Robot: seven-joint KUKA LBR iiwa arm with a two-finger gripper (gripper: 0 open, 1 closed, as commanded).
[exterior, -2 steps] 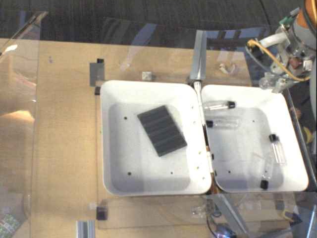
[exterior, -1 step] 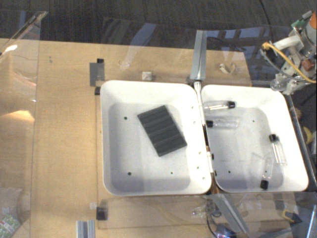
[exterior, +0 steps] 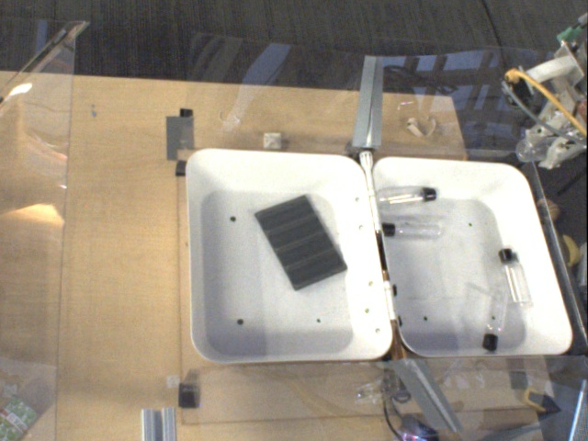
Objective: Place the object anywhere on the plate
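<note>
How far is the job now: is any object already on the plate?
Done: nothing yet; the dark ridged plate in the left bin carries no object. In hand: nothing visibly; the arm is at the upper right, outside the bins. Left: all three clear vials lie in the right bin.

A lab: a wooden tabletop (exterior: 110,246) with clear shields, two white bins (exterior: 207,274) and metal brackets (exterior: 369,99).
</note>
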